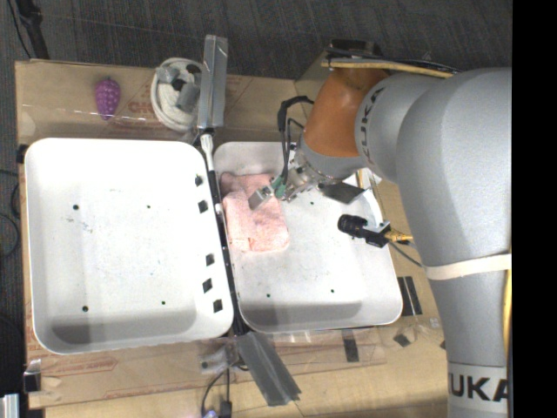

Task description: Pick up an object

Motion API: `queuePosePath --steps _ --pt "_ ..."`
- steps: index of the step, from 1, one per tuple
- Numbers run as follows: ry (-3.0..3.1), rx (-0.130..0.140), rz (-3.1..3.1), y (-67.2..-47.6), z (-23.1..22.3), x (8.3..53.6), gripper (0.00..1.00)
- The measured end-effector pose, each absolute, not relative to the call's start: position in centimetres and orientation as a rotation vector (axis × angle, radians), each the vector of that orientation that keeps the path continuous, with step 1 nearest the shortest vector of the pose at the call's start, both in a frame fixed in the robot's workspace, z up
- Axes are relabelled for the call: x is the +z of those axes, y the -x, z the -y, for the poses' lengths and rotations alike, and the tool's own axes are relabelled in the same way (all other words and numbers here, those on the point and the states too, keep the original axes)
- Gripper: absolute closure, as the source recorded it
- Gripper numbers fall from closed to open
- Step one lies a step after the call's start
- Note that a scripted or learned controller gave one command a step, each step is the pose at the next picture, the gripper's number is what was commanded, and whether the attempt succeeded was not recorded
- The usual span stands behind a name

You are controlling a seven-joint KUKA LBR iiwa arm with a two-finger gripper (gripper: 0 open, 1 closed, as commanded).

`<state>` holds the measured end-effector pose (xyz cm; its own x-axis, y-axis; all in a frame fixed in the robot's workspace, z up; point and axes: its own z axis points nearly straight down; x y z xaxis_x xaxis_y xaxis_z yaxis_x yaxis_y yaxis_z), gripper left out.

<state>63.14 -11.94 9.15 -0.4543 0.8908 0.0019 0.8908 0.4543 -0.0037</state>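
The tool (pixel 265 195) sits low in the right bin (pixel 348 307), near its upper left corner; whether it stands wide or narrow cannot be told. A pink cloth (pixel 258 225) lies right under the tool, along the bin's left wall; contact is unclear.

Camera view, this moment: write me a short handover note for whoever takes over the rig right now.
Claw: down at the upper part of the pink cloth; no hold can be made out from here.
Pink cloth: lies on the floor of the right-hand bin, in its upper left corner, next to the wall between the bins.
Purple object: on the bench, outside the bins.
Done: claw is at the cloth.
Left: grip it and lift; it looks not yet raised.
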Motion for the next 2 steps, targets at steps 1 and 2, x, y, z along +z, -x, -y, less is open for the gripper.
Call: queuePosePath --steps 1,2 --pt "1.768 0.006 2.596 -58.1 10.2 9.2 0.0" --pt "1.799 0.007 2.576 -55.7 10.1 9.2 0.0"
